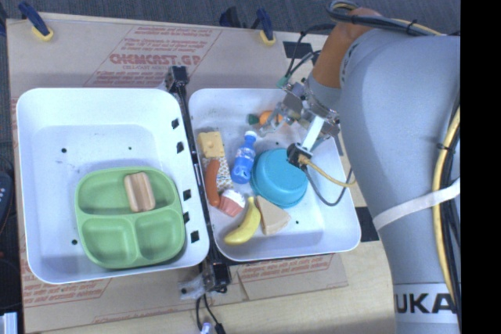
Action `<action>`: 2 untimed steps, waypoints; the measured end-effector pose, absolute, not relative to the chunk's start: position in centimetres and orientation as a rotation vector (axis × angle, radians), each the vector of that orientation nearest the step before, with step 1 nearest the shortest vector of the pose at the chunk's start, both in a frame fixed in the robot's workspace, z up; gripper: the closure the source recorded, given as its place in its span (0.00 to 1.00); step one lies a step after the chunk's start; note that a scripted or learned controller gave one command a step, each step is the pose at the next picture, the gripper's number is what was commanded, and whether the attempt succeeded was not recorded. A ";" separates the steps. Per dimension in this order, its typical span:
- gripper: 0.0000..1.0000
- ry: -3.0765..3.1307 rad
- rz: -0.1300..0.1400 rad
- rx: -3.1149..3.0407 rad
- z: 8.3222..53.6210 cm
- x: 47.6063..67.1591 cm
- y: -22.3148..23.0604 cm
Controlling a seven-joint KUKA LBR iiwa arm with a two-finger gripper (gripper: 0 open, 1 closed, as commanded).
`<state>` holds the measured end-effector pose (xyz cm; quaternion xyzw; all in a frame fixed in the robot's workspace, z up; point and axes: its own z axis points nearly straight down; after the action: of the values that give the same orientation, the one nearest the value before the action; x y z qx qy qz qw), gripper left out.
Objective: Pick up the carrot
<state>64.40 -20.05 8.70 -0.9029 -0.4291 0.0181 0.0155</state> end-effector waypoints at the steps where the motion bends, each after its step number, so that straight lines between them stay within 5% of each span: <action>1: 0.00 -1.123 0.034 -2.923 8.9 64.7 -16.3; 2: 1.00 -1.135 0.038 -2.910 9.9 64.8 -16.1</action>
<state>64.76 -16.11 9.95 -0.9315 -0.3635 0.0122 0.0089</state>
